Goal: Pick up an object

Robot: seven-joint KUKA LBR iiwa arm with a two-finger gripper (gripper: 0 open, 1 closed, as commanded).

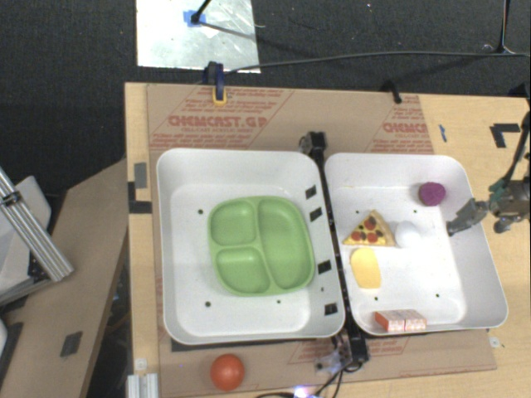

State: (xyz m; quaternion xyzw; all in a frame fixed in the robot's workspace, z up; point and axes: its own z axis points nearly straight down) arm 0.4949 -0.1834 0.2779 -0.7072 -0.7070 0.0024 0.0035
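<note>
The right bin point(477, 301) holds several small objects. A purple ball point(431, 193) lies near its back right corner. A toy pizza slice point(370, 230) sits at the middle, and a white egg-like piece point(407, 234) touches its right side. Just below them lies a yellow piece point(366, 269). A red and white box point(400, 321) rests against the front wall. My gripper point(484, 217) hangs over the bin's right rim, to the right of the egg and the purple ball. It is open, with nothing between its fingers.
The left bin point(178, 222) holds a green divided plate point(260, 245). An orange ball point(226, 371) lies on the bench in front of the left bin. Black clips point(322, 239) line the seam between the bins. A cable point(373, 55) runs across the back.
</note>
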